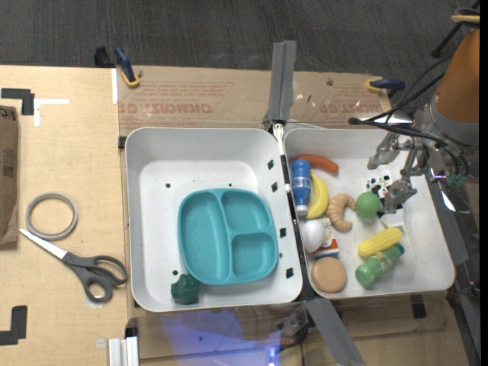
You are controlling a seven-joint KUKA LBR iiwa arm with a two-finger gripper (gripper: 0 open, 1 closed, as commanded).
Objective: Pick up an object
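Green ball (367,205) lies just left of hand (400,181).

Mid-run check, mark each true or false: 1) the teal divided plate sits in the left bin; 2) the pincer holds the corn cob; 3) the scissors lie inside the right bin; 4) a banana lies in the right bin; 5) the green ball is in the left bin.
1) True: the teal divided plate lies in the left bin.
2) False: the corn cob lies on the floor of the right bin, below the pincer.
3) False: the scissors lie on the bench, left of both bins.
4) True: the banana is there.
5) False: the green ball is in the right bin.
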